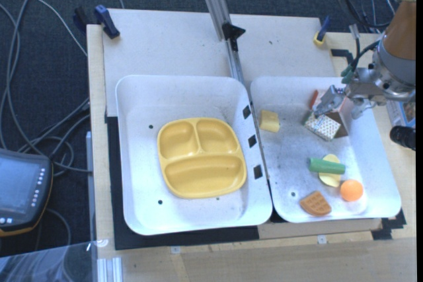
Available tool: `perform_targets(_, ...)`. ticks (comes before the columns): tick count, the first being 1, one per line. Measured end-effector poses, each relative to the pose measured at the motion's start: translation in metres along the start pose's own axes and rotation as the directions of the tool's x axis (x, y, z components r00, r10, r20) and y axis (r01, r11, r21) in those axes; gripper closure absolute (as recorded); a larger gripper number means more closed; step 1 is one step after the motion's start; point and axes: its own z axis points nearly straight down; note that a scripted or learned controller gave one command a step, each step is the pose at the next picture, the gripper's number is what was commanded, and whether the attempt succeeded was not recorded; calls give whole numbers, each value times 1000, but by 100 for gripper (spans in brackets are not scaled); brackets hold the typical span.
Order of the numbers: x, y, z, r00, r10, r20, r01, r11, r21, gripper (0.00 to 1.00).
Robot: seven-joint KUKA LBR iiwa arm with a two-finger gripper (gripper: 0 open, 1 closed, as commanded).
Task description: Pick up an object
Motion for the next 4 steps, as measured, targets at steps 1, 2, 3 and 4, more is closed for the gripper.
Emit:
perform_targets(1, 0, 0, 0, 1000, 0, 0, 0, 1000, -1, 0)
perform_targets(2, -1, 1, 42, 1000, 1, 0, -1, 1000, 5, 0)
perform_targets(3, 1, -4, 86, 1000, 1, -1, -1, 1000, 6, 0)
perform_targets(4, 1, 1, 147, 1000, 1, -1, -1, 1000, 6, 0)
